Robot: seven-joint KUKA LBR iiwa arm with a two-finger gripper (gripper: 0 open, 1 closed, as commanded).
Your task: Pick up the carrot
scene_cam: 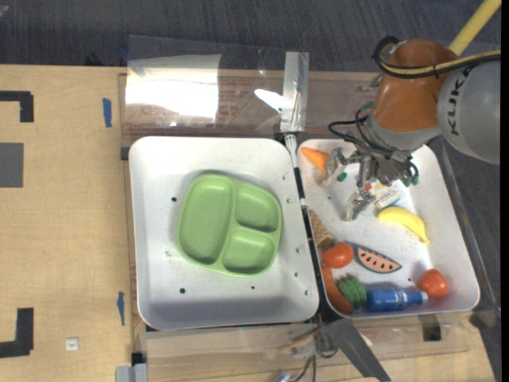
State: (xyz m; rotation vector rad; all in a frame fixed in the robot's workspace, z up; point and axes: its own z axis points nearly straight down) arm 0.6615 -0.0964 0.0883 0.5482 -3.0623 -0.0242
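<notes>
The carrot (pixel 315 159) is seen just left of the gripper (pixel 362 183), lying at the right bin's (pixel 453 237) upper-left corner, its tip pointing up-left. Whether the gripper is parted or closed cannot be told, and nothing is seen clamped in it.

Even, bright overhead light fills the scene. Strong glare whitens the clear plastic sheet (pixel 191 94) behind the left bin (pixel 151 165). Shadows stay soft and short. Focus is slightly soft overall, with fine details near the arm (pixel 409 86) smeared.

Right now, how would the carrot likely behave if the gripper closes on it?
The carrot looks like a rigid plastic toy, so probably stiff and light. Its tapered, glossy shape may slip from the gripper. Lying near the right bin's wall, it could roll or wedge there.
</notes>
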